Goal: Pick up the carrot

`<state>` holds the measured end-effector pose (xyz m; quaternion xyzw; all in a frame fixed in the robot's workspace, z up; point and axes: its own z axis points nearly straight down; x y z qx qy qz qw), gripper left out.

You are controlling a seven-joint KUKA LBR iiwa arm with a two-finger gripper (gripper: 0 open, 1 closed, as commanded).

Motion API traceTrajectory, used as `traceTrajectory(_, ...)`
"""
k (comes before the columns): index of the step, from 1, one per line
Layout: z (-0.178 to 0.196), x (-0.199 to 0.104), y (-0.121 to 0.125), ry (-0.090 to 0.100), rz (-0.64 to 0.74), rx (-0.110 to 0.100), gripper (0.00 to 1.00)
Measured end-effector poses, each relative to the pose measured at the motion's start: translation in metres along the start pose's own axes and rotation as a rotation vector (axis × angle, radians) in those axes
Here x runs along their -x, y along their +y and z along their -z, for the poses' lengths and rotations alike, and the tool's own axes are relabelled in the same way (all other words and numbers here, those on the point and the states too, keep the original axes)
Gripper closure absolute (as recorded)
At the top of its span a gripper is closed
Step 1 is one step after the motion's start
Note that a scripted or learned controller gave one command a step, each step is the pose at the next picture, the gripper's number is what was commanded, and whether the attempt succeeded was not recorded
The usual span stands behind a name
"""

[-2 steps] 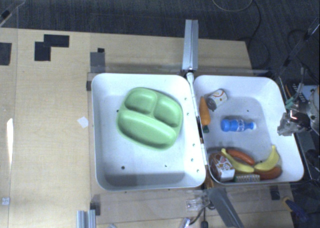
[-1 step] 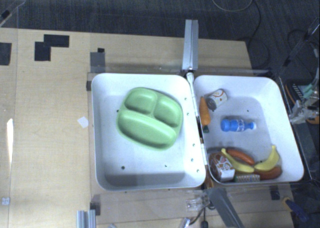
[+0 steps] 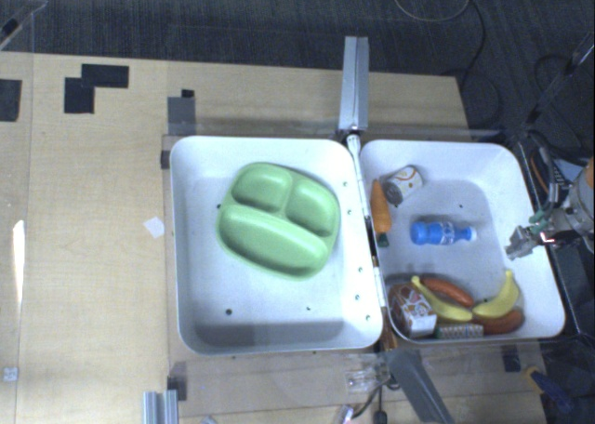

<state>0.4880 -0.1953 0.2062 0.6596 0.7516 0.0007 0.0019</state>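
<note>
The desk (image 3: pixel 93 227) carries two shallow white bins side by side. Farthest from the claw sits the left bin (image 3: pixel 200 320), and in it a green divided plate (image 3: pixel 279 218), upside down by the look of it.

Next comes the right bin (image 3: pixel 465 157). The carrot (image 3: pixel 380 207) lies flat against this bin's left wall, the wall opposite the claw, with its length running along the wall. Just beside the carrot's upper end rests a small tin (image 3: pixel 403 181). Between the carrot and the claw lies a blue bottle (image 3: pixel 442 232) on its side, apart from both. Along the near wall, below the claw's level, are a snack packet (image 3: pixel 412 309), a red pepper (image 3: pixel 448 290) and a banana (image 3: pixel 495 299), heaped together.

The claw (image 3: pixel 523 242) hangs at the bin's right rim, well apart from the carrot. It holds nothing; how far its fingers stand apart cannot be told at this size.

Assessment: the carrot appears to be a light, stiff toy with a smooth skin, liable to slip or roll. The mid-length looks the best hold. The wall touching it leaves little room for a finger on that side, so a grip across its width may foul the wall.
</note>
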Motion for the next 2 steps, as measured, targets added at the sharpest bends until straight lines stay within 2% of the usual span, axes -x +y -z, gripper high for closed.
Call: traceTrajectory(2,0.023,0.0,0.004,-0.005,0.005,0.011,1.0)
